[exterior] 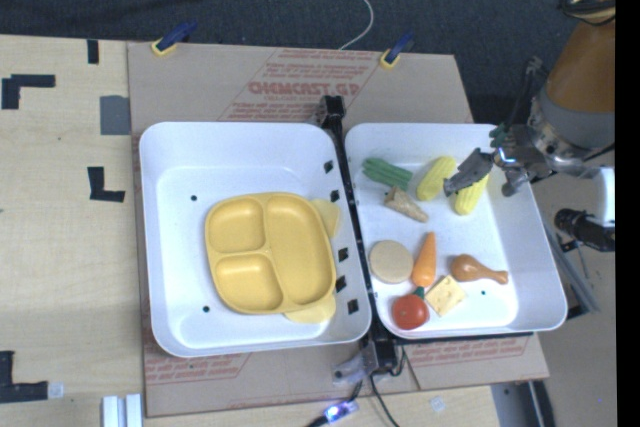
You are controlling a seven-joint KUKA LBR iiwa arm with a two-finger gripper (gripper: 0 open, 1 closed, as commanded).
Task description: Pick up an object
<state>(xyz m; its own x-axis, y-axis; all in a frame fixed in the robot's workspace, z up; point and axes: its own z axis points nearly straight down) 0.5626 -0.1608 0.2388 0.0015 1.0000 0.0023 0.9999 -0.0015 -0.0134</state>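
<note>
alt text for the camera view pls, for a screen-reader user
The gripper hovers open over the right bin, near a corn cob, holding nothing. That bin also holds toy food including a carrot, tomato and drumstick; the left bin holds a yellow divided plate.

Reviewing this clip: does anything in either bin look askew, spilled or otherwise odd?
One thing: the yellow divided tray in the left bin sits rotated, with a second pale yellow piece poking out beneath its lower edge. In the right bin the toy foods lie scattered but contained. The end effector hangs over the corn cobs.
</note>
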